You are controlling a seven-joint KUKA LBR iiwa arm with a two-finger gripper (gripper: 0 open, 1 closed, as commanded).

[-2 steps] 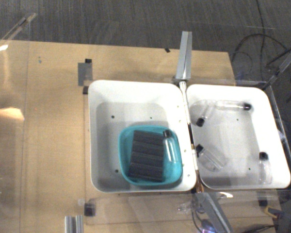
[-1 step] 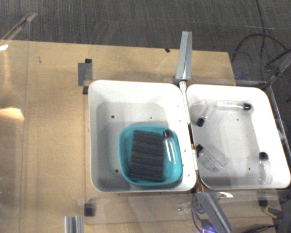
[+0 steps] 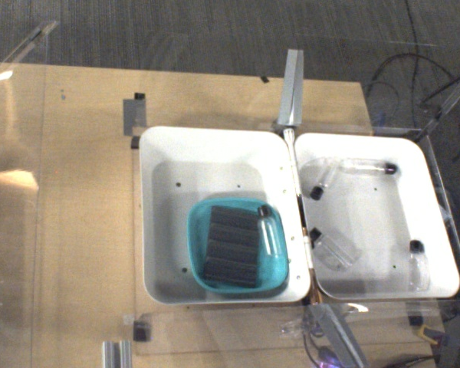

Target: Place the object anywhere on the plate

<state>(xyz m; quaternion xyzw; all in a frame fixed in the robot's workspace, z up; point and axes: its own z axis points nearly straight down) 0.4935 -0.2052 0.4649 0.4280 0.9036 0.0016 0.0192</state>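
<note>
A teal plate (image 3: 197,244) lies in the front right part of the left bin (image 3: 149,221). On the plate rests a dark ribbed block (image 3: 233,245), lengthwise front to back. A clear bottle with a black cap (image 3: 270,234) lies along the plate's right side, beside the block, its cap pointing to the back.
The right bin (image 3: 368,213) holds several clear bottles with black caps: one along the back wall (image 3: 360,167), one at the back left (image 3: 322,181), one at the front left (image 3: 333,250) and one at the front right (image 3: 418,265). A grey metal post (image 3: 291,90) stands behind the bins' shared wall.
</note>
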